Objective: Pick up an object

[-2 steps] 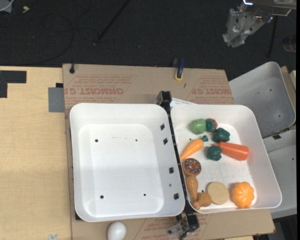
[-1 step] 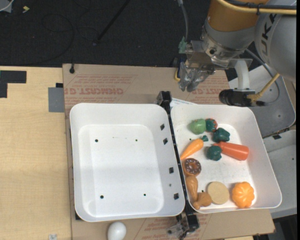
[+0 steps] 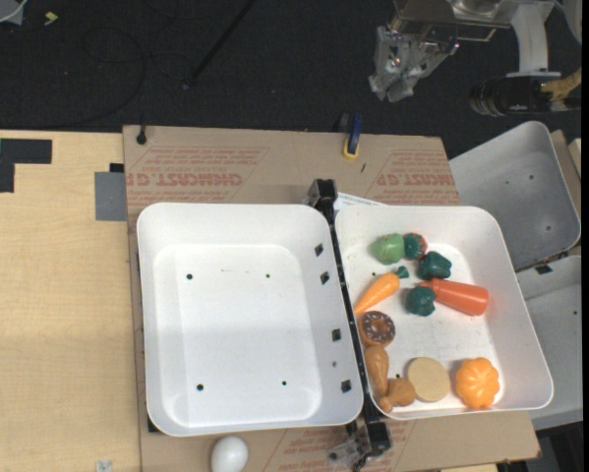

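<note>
Grey metal tool [image 3: 400, 72] hangs high above the right white plastic bin [image 3: 515, 293] of toy food; grip state I cannot tell.

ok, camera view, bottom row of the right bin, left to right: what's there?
Chicken drumstick → round tan biscuit → orange pumpkin. All lie in the right bin.
</note>
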You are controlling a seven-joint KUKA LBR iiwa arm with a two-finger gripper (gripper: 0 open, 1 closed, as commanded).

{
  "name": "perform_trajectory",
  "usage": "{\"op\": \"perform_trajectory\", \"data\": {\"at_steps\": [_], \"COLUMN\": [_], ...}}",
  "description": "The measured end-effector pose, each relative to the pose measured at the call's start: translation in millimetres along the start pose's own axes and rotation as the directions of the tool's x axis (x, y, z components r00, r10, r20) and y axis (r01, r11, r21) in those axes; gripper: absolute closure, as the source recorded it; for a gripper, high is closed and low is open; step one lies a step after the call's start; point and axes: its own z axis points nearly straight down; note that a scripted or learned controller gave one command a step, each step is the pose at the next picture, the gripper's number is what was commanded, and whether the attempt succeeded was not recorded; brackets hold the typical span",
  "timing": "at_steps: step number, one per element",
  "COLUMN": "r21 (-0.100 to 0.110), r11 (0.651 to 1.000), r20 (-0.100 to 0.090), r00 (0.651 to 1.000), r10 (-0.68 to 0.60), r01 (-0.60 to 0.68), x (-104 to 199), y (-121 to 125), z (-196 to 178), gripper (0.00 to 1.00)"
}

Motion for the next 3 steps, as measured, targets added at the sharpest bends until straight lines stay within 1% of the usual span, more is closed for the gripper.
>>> {"op": "perform_trajectory", "data": {"at_steps": [1, 2, 3], "r21": [0.014, 0.034, 0.014], "r11": [1.0, 0.999, 1.0], "r20": [0.002, 0.005, -0.001], "r00": [1.0, 1.0, 1.0], "r10": [0.001, 0.004, -0.006], "r01": [-0.001, -0.004, 0.006], "x": [33, 31, 140], "y": [3, -3, 0], "z": [-15, 228, 202], "gripper": [1.0, 1.0, 1.0]}}
